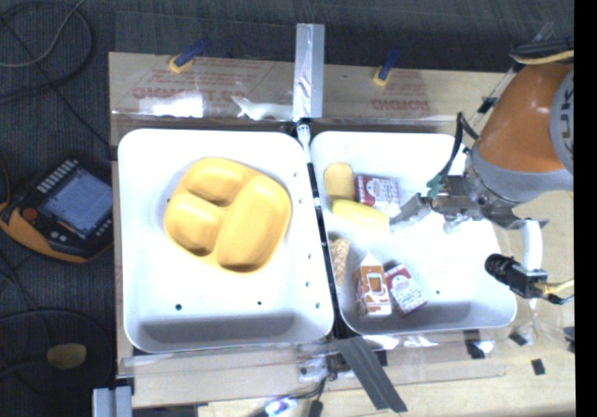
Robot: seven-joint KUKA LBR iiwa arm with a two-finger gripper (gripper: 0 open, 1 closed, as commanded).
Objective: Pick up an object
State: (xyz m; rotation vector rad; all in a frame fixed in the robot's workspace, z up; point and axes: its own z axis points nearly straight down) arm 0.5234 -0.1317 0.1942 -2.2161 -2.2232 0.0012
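The right bin (pixel 466 303) holds several small items. A pale yellow block (pixel 358 215) lies near its left wall, with a rounder yellow piece (pixel 338 180) behind it. A red and white carton (pixel 379 189) lies next to those. Toward the front stand an orange and white carton (pixel 371 287) and a small red and white carton (pixel 405 287). A waffle-patterned piece (pixel 339 258) rests against the divider. My gripper (pixel 407 210) reaches in from the right, low over the bin, its tip just right of the yellow block and below the red carton. Nothing shows in its grasp.
The left bin (pixel 140 312) holds a large yellow lumpy object (pixel 229 212). The arm's grey body with its orange band (pixel 522 140) hangs over the right bin's right side. A black fitting (pixel 508 271) sits at that bin's right rim. A handheld pendant (pixel 65 210) lies left of the bench.
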